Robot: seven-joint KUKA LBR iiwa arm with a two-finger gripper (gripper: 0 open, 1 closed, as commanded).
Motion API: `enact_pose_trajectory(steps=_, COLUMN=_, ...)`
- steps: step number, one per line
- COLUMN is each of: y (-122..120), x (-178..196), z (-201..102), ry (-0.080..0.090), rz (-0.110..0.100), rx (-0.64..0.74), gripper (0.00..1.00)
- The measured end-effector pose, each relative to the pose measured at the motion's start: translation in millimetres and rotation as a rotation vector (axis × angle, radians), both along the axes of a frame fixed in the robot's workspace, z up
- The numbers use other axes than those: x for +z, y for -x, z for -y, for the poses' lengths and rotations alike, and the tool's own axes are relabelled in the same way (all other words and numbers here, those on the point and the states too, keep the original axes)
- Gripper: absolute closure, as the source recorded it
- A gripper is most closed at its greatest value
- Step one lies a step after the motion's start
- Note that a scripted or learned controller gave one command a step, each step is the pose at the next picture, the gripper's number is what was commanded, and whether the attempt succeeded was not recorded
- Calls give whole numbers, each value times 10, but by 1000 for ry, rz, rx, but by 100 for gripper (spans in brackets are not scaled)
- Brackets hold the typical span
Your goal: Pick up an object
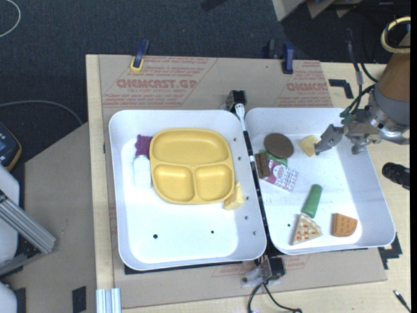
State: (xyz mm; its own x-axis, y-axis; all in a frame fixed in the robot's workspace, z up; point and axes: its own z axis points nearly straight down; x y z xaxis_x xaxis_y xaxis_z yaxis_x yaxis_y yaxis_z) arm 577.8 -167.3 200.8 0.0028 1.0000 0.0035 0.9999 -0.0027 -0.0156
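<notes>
My gripper (341, 142) hangs over the back right part of the right bin (365, 181), open, with nothing between its fingers. Its left finger (326, 141) is just right of a small yellow piece (307, 145). Further left lies a round brown patty (279, 144) above a brown bar (263, 165) and a red-and-white packet (283, 175). Toward the front are a green cylinder (313, 199), a pizza slice (305, 229) and an orange waffle (343, 225).
The left bin (182, 240) holds a yellow divided tray (191, 165), a purple item (143, 145), a white bottle (141, 171) and a yellow scrap (234, 199). Clamps (137, 60) hold the cardboard-topped bench. Cables and the arm stand at the right.
</notes>
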Motion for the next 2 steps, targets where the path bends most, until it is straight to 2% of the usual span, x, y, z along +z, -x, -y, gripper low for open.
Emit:
enact_pose_trajectory(steps=1, y=-31, x=76, z=-1, ry=3, rz=14, rx=3, gripper=0)
enact_pose_trajectory(steps=2, y=-55, x=-558, z=-3, ry=1, rz=7, rx=3, gripper=0)
